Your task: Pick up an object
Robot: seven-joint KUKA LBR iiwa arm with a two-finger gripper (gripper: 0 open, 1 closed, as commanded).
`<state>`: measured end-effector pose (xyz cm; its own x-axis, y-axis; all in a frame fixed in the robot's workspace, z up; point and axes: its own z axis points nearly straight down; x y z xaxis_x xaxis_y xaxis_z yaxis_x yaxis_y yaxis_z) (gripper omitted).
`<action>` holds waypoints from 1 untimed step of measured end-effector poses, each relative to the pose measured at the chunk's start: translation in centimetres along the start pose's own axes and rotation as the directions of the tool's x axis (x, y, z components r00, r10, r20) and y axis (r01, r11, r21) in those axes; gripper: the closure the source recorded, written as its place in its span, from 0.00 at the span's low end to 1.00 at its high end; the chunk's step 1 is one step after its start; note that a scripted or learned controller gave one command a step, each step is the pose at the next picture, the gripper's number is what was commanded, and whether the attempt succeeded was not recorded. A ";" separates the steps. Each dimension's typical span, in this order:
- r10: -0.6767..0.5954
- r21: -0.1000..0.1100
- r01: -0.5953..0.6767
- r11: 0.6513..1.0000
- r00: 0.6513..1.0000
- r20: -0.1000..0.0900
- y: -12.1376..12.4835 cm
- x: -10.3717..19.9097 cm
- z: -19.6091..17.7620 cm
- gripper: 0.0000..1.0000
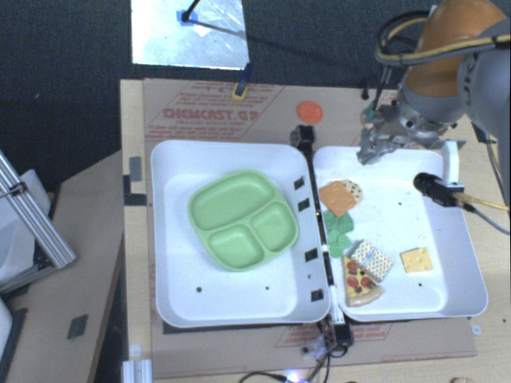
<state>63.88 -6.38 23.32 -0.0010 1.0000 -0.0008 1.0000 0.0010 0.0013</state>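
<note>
Camera view: claw [373, 152] hovers above right bin [459, 246], gripping nothing.

We see two white bins [239, 154], a pale green divided tray [243, 219], an orange cookie with dark chips [340, 196], a yellow cheese square [416, 259], a red-dotted pizza slice [359, 282], a green leaf [338, 232], a tan table [136, 118], red printed lettering

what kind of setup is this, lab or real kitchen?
Most likely a robotics lab bench set up for pick tests, not a kitchen. Two white bins sit side by side on a board, one holding a green divided tray, the other toy food like a pizza slice. The gripper hangs above the right bin.
</note>
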 end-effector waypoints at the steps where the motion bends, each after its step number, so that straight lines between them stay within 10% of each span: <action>1: -0.005 0.000 0.005 1.000 1.000 0.000 -0.1 1.6 1.0 1.00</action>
